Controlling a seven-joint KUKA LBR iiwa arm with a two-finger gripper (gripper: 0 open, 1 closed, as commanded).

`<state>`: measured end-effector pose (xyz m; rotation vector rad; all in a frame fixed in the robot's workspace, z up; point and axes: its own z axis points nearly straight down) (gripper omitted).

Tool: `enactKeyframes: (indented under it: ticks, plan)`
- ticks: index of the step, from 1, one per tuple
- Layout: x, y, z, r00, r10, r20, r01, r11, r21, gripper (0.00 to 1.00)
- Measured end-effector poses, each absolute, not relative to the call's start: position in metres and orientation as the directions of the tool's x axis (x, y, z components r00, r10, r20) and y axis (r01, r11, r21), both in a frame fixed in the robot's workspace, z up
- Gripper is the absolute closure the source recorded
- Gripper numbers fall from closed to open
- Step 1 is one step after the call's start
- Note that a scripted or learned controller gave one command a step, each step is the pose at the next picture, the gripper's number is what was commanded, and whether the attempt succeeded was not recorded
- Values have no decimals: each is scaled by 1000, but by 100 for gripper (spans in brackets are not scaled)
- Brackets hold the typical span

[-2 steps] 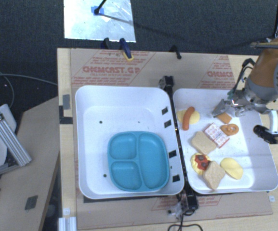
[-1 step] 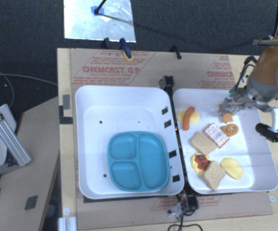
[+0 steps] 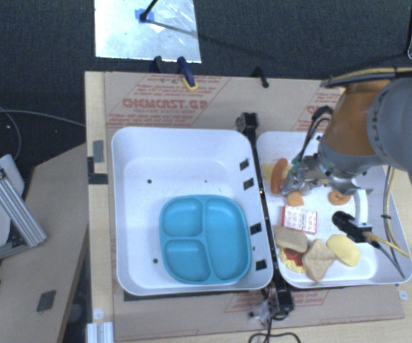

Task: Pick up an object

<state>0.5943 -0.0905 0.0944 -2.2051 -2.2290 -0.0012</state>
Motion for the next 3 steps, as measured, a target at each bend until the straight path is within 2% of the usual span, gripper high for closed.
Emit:
enactKeyframes:
  ticks: [1, 2, 3]
  plan:
    - [617, -17, 190, -12, 1000, 2, 1000, 12, 10, 100]
    - [528, 12, 184, -3, 1000, 2, 1000, 3, -6, 100]
    - [533, 44, 261, -8, 1000, 2, 1000, 8, 9, 100]
